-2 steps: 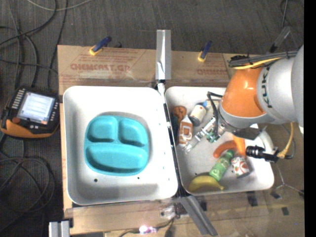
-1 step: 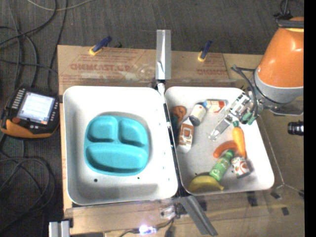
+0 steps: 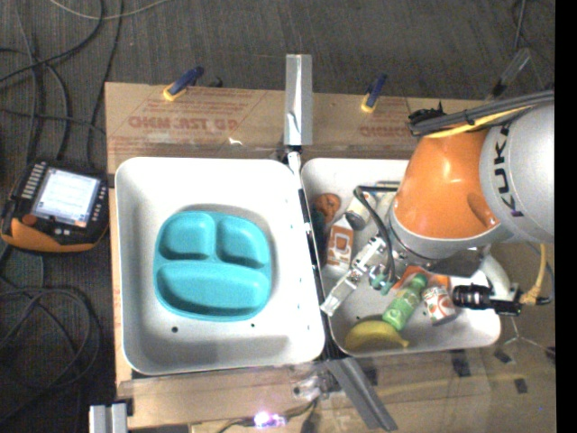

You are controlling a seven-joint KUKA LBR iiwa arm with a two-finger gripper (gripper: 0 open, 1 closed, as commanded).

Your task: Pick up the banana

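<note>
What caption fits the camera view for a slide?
KUKA arm over the right bin, banana lying beside a green bottle; left bin holds a teal tray.

"KUKA" on the arm (image 3: 523, 183)

The grey KUKA arm (image 3: 527, 174) reaches in from the right of the camera view, its rounded grey casing sitting high and close to the lens. Below the casing, the broad orange band above the wrist (image 3: 444, 192) slopes downward and to the left. Under the band, the grey wrist ring narrows toward the two-finger gripper (image 3: 389, 262), which points down. Dark cables loop beside the wrist.
</note>
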